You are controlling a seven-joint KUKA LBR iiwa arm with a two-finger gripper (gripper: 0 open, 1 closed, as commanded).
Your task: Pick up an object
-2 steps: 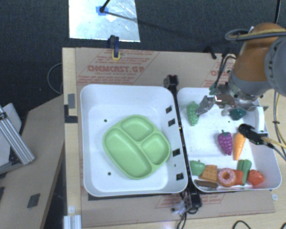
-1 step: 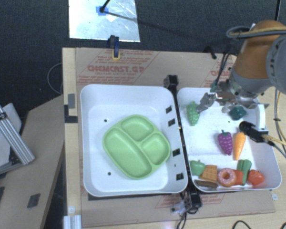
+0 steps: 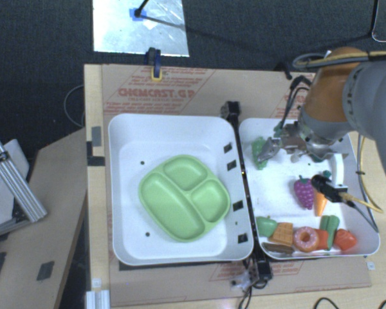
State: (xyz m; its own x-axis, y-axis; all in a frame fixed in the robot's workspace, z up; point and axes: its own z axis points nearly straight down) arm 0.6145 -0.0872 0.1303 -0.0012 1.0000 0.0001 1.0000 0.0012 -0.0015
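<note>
My gripper [image 3: 268, 148] is low in the right bin [image 3: 270, 185], near its back left corner. A green toy [image 3: 258, 156] lies right at the gripper's tip, partly covered by it, and I cannot tell whether it is held. Purple grapes [image 3: 303, 192] and an orange carrot [image 3: 320, 204] sit in the middle of this bin. Along its front edge lie a green piece [image 3: 266, 225], a waffle-like piece [image 3: 283, 234], a pink donut [image 3: 305, 238], a green pepper [image 3: 330, 224] and a red toy [image 3: 345, 239].
The left bin [image 3: 125, 172] holds a pale green divided plate [image 3: 184, 197]. A black divider [image 3: 239, 172] runs between the bins. The arm's grey body and orange band [image 3: 328, 95] hang over the right bin's back right.
</note>
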